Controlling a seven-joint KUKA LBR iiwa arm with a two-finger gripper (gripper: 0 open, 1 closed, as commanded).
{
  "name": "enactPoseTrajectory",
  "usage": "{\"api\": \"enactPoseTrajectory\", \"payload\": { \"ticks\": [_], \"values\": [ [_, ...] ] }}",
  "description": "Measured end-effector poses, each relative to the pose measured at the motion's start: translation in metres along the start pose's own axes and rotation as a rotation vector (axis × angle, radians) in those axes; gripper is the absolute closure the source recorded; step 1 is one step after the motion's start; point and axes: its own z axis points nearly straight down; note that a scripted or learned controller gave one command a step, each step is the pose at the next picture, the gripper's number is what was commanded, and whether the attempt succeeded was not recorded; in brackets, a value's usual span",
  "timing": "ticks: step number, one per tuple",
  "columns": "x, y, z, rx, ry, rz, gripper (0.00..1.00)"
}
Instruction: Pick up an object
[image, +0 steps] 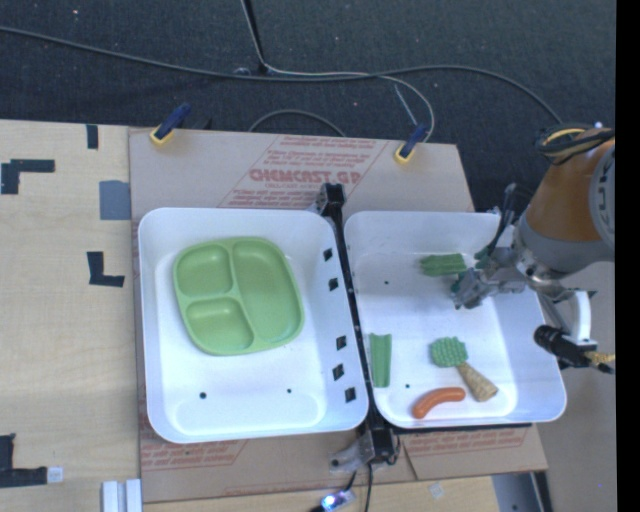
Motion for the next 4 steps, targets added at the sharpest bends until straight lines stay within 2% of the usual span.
{"api": "enactPoseTrajectory", "payload": {
  "ticks": [2,3,4],
  "values": [
    [-0.001,0.003,-0.127,-0.009,-0.003,0.001,1.0],
    [0.0,0.004,-0.154,-0.005,-0.001,0.001,1.0],
    [0.05,0.013,-0.132,-0.001,0.0,-0.003,1.0]
  ]
}}
